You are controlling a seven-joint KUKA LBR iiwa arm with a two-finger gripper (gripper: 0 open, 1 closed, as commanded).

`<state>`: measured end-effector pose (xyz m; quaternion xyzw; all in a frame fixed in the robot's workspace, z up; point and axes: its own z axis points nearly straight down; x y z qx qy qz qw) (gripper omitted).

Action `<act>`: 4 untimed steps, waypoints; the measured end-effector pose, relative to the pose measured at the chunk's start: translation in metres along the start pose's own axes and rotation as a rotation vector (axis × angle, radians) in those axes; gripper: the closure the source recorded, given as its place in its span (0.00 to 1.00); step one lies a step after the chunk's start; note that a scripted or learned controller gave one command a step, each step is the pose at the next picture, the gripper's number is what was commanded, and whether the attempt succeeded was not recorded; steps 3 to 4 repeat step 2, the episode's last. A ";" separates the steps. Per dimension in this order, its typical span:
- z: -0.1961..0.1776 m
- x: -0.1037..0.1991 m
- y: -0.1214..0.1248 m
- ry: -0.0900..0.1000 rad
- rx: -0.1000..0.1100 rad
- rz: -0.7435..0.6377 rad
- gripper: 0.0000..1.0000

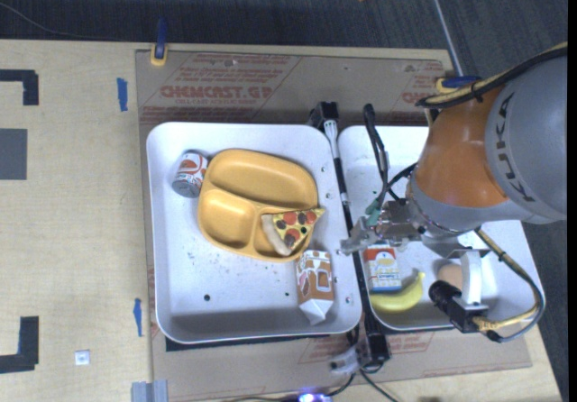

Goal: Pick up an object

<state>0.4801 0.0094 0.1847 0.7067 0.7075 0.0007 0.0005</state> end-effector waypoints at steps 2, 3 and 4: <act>0.000 0.000 0.000 0.000 0.000 0.000 0.00; 0.000 0.000 0.000 0.000 0.000 0.000 0.00; 0.000 0.000 0.000 0.000 0.000 0.000 0.00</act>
